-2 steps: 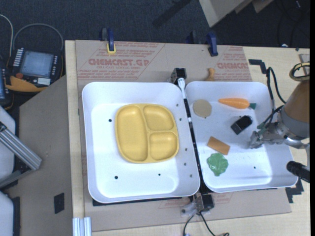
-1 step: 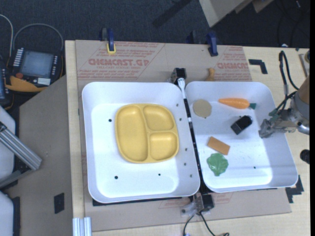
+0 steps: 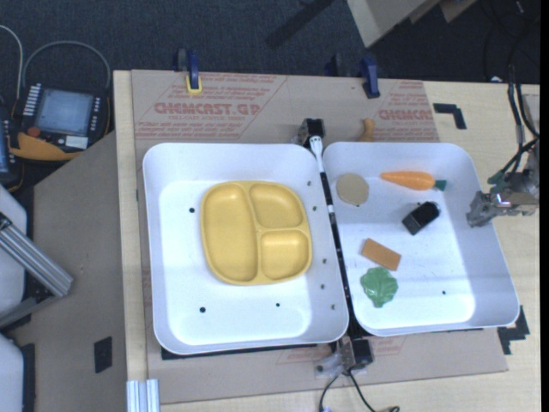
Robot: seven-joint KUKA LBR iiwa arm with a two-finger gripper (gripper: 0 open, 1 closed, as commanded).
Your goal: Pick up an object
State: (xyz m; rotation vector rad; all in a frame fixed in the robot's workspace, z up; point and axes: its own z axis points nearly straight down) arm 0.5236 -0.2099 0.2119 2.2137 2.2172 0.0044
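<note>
The right bin holds a smooth orange carrot at twelve o'clock, a boxy black block mid-bin, a tan disc at ten, a brown slab and knobbly green broccoli at seven. A glossy yellow divided plate lies in the left bin. Whether the gripper is clenched or released, I cannot tell.

**Bench surroundings**

Cardboard sheet lying under both bins, two blue clamps gripping its far edge. Pendant with screen sitting off the bench at left, cable looping above it. Dark carpet showing beyond.
</note>
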